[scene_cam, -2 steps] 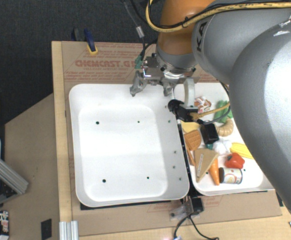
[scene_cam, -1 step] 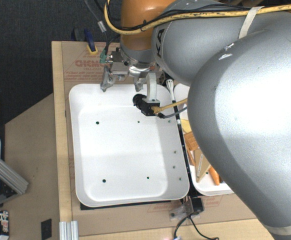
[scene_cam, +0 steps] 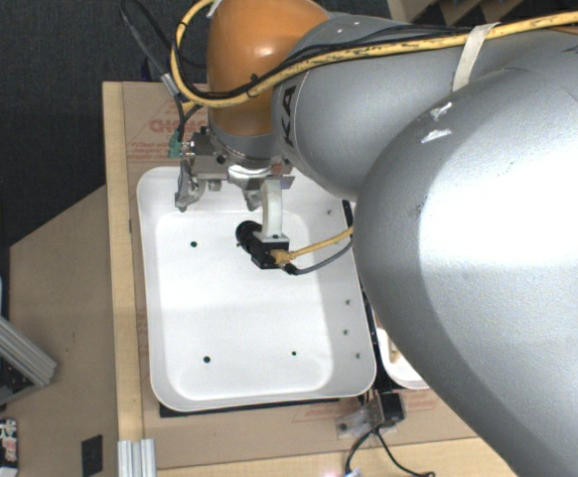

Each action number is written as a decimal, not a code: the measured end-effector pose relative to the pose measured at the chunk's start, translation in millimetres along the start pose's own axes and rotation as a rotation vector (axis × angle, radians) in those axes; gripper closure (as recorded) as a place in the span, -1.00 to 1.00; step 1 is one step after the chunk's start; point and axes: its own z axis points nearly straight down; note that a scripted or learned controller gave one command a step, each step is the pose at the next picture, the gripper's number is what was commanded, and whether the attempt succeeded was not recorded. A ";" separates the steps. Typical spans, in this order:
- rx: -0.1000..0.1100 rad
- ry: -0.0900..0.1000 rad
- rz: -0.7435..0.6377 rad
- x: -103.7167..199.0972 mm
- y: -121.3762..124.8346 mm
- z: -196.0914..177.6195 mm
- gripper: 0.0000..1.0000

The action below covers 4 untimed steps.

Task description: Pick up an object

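Gripper (scene_cam: 217, 204): I see it low over the far end of the left bin (scene_cam: 152, 296), close to the back wall, pointing down.
Fingers (scene_cam: 183, 197): they stand apart, and I see only white bin floor between them, so it grips nothing.
Arm (scene_cam: 468, 217): the grey body reaches in from the right and covers most of that side; the orange band (scene_cam: 254, 38) sits straight above the wrist.
Object to pick: I cannot tell where it lies.
Right bin (scene_cam: 405, 371): I see just a pale corner past the arm; the rest is hidden.
Left bin floor: white, marked with a few small dark dots (scene_cam: 207, 359).
Bench (scene_cam: 130, 266): a tan board under both bins.
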 end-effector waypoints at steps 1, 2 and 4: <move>-0.004 0.001 0.003 -1.8 2.2 -10.8 1.00; 0.000 -0.002 0.009 -44.1 -53.3 108.5 1.00; -0.020 0.006 0.000 -1.0 -31.4 -200.0 1.00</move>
